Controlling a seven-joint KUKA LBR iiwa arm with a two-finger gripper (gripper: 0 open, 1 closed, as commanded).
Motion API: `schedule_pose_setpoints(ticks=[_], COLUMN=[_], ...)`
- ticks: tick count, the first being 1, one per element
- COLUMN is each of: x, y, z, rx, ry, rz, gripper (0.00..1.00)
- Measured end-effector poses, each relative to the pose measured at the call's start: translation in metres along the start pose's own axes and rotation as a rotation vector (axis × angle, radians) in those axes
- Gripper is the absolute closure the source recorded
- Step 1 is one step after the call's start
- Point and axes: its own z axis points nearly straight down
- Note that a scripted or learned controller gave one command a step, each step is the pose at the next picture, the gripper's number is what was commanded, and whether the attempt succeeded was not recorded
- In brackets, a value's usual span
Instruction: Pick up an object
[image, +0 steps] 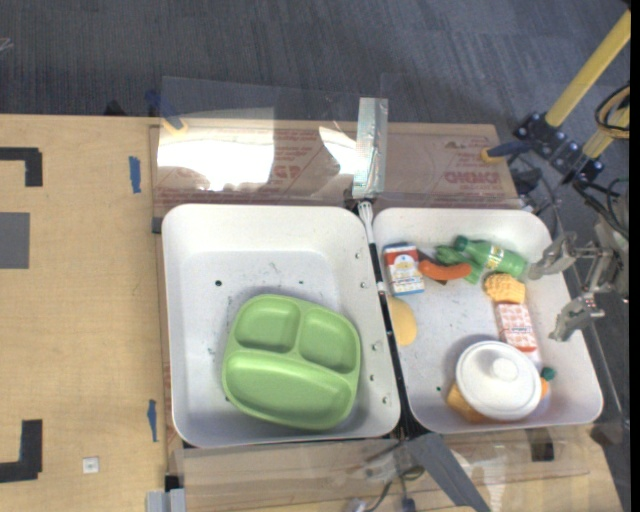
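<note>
Open floor beside green tray (291, 359)

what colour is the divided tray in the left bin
Light green: the moulded plastic divided tray shows plainly in the camera view.

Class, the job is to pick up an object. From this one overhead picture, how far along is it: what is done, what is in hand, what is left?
Done: nothing looks lifted. The green tray lies in the left bin; the white lidded bowl, green bottle and small carton lie in the right bin.

In hand: nothing visibly held. The gripper sits at the right bin's right rim.

Left: the whole pick, meaning choosing, grasping and lifting.
</note>
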Motion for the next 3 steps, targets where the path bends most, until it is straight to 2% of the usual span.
schedule_pose_setpoints(ticks=[1, 2, 3], x=[-0.056, -0.106, -0.096], y=[0.007, 0.046, 0.087], z=[0.076, 0.146, 0.162], rx=[0.001, -0.007, -0.001], ry=[0.003, -0.001, -0.001], rz=[0.754, 0.898, 1.224], gripper=[0.00, 0.00, 0.00])
